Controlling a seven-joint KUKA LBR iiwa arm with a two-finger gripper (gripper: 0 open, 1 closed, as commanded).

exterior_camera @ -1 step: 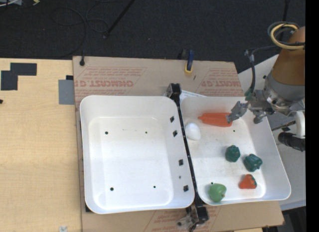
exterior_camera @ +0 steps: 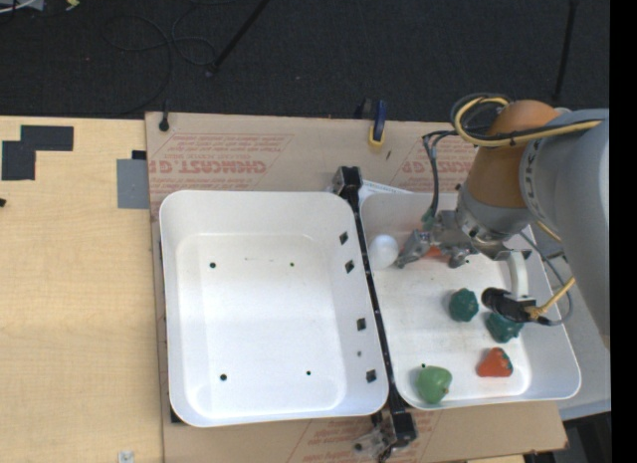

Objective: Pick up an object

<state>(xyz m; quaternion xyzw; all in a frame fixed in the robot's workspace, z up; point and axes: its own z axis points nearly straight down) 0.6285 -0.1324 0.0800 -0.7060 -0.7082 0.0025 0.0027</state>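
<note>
Ball (exterior_camera: 383, 247): small, white, round, just left of the fingertips.
Gripper (exterior_camera: 410, 255): fingers spread, holding nothing, in right bin (exterior_camera: 557, 376).

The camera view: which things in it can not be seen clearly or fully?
- Gripper: small and dark against the wrist, so its finger state cannot be read.
- Teal object: partly covered by a black part with a cable.
- Small white ball: pale on the right bin, outline faint.
- Red object: too small to identify.
</note>
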